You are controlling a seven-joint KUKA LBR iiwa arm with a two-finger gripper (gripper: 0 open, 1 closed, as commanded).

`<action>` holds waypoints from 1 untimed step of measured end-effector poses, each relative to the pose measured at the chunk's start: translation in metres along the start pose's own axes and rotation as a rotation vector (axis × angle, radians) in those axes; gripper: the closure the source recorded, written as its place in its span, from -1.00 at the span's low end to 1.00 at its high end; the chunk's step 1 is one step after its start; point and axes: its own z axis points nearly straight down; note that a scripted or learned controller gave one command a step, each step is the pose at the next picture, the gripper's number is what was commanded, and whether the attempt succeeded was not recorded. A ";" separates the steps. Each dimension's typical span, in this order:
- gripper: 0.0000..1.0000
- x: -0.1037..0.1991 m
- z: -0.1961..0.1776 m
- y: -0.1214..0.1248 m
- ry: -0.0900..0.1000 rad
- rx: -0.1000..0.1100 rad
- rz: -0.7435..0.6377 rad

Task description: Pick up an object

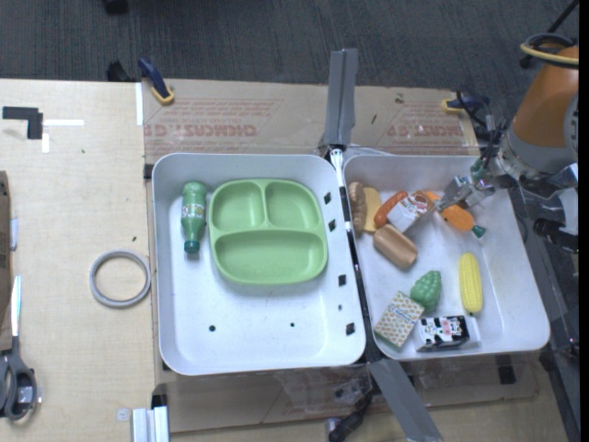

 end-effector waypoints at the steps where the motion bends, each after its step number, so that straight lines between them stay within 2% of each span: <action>1: -1.00 -0.002 0.001 0.000 -0.004 0.002 -0.102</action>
